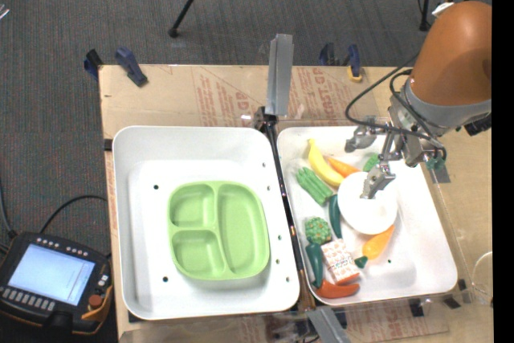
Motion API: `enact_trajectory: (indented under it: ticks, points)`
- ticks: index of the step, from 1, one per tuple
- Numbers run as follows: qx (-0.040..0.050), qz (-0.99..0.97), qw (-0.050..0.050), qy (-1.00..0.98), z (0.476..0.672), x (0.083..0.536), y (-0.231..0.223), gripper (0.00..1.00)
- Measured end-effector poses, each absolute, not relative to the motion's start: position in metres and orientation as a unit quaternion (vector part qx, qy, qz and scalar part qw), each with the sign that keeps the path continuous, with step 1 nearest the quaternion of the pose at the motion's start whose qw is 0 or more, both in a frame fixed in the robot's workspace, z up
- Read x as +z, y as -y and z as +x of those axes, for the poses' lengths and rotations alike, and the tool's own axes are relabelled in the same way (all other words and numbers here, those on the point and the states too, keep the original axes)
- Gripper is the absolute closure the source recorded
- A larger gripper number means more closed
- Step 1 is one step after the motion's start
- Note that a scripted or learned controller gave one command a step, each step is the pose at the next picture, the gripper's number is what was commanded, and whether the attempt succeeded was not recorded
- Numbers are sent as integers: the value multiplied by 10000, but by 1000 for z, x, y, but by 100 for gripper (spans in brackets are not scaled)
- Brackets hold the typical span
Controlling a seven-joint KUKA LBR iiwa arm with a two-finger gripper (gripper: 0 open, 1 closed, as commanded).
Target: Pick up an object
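While over the right bin (426, 253), jaws (377, 181) just above white plate (369, 213).

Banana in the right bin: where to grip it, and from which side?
Grip the banana at mid-length, across its narrow width, coming straight down from above. It lies flat and curved near the bin's far left; its upper half is clear, while its lower end meets the carrot and plate. The gripper hangs over the plate.

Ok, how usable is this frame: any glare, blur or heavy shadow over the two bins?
Camera view: evenly lit and sharp over both bins; the green tray shows only a mild sheen; the white plate is bright against the right bin, so its edge is faint; the gripper and arm are slightly soft.
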State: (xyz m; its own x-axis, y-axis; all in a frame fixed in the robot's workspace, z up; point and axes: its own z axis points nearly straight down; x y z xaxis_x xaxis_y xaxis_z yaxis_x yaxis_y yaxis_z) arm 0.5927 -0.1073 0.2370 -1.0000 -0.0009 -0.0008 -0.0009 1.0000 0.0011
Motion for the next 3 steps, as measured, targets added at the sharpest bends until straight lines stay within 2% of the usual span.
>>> enact_trajectory:
  ticks: [1, 2, 3]
  points:
    - [12, 423, -6, -9991, 627, 113, 117, 0]
    - [11, 1052, -5, -9944, 624, 87, 78, 0]
    - [1, 1191, -3, -9929, 573, 87, 83, 0]
